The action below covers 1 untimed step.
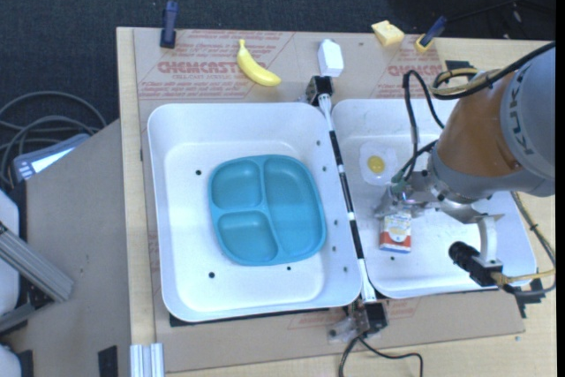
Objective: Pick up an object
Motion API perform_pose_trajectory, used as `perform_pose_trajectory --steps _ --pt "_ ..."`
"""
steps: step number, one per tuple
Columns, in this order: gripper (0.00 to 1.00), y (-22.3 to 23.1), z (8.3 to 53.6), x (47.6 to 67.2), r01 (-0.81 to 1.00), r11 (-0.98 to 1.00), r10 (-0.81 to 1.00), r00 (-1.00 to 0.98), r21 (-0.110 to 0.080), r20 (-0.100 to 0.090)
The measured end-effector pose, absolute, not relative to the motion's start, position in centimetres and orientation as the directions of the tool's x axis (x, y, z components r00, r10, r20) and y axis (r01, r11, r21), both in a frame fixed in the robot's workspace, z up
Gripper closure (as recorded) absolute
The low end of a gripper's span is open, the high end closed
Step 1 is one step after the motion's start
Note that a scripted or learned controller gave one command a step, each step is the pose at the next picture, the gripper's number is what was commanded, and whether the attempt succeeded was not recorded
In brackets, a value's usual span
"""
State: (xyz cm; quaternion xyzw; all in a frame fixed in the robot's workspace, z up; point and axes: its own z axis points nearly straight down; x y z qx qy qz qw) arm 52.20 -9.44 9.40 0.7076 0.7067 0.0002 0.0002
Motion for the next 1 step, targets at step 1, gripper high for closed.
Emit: perform_pose_trajectory --steps 1 --pt "1.0 -2.44 18.46 53.84 1.0 0.001 1.0 -0.001 0.0 0.0"
